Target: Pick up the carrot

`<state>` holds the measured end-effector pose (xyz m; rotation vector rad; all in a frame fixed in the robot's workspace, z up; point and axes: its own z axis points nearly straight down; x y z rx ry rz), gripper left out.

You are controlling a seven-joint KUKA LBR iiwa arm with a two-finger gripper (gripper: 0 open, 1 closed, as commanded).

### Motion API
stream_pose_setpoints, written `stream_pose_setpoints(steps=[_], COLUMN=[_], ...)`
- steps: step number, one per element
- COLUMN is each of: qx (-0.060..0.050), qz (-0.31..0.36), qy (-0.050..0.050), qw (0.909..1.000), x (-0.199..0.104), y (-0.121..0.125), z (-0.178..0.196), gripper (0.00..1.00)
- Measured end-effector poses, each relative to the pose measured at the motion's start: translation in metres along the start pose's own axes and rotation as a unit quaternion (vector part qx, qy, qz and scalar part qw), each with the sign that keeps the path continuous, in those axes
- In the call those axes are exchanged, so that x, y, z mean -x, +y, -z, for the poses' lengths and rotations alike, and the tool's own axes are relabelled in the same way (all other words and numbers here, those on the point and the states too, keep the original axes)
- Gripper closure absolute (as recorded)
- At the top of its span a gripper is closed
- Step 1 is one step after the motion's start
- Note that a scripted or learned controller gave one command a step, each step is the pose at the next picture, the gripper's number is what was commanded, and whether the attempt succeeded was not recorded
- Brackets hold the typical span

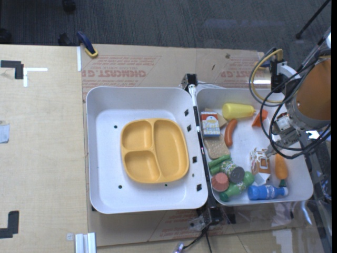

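Blue bottle (267,192) low in the right bin (303,194). Just above it the carrot (281,167), right of the snack packet (259,161). Gripper (275,141) hovers above; fingers' spread unclear. Should descend straight, straddling the carrot's width, avoiding the packet.

The carrot (281,168) is a short orange piece lying flat in the right-hand bin (303,191), at the lower right of the frame near the bin's right wall. It lies roughly lengthwise up and down the frame, just above the blue bottle (266,192) and right of a small printed packet (259,161).
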<state>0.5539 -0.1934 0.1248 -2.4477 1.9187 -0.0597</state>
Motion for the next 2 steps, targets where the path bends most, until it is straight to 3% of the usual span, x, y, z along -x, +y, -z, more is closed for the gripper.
stream_pose_setpoints(steps=[1,2], qx=[0.020,0.018], qz=[0.138,0.136], qy=[-0.011,-0.012], qw=[0.9902,0.9905], x=[-0.0087,-0.0074], y=[0.0154,0.0127], z=[-0.0318,-0.0223], gripper=[1.00,1.00])
